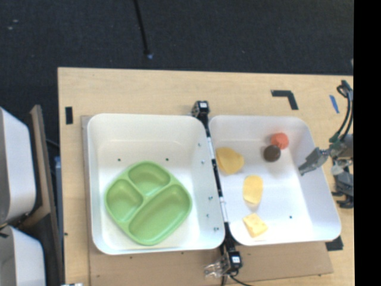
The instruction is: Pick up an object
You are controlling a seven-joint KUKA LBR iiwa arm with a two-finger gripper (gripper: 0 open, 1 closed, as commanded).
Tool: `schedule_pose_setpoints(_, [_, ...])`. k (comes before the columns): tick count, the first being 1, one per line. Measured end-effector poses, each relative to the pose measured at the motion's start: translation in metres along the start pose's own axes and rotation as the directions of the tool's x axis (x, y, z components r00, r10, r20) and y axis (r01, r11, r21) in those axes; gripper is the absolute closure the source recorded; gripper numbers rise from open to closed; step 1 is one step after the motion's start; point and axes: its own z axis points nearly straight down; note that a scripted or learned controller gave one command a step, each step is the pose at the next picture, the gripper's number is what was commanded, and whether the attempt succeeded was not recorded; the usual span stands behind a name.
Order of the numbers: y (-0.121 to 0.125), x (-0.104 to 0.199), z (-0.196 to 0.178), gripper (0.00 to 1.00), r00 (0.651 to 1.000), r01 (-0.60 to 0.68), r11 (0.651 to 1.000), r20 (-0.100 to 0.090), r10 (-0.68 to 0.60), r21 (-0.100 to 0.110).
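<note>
Nearest the bench's front edge, a yellow wedge [255,225] lay untouched in the right bin [297,231], near two other yellow pieces. Nothing was picked yet: the end effector [314,159] hovered at that bin's right rim, empty, its opening unreadable.

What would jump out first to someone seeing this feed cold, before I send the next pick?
The bright green divided plate lying in the left bin draws the eye first. Next come the pieces scattered in the right bin: three yellow chunks down its left half, and an orange-red ball beside a dark brown ball near its far side. The gripper sits at that bin's right rim.
</note>
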Motion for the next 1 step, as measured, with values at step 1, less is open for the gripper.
schedule_pose_setpoints(1, [0.0009, 0.0002, -0.0027, 0.0, 1.0, 0.001, 1.0, 0.001, -0.001, -0.006])
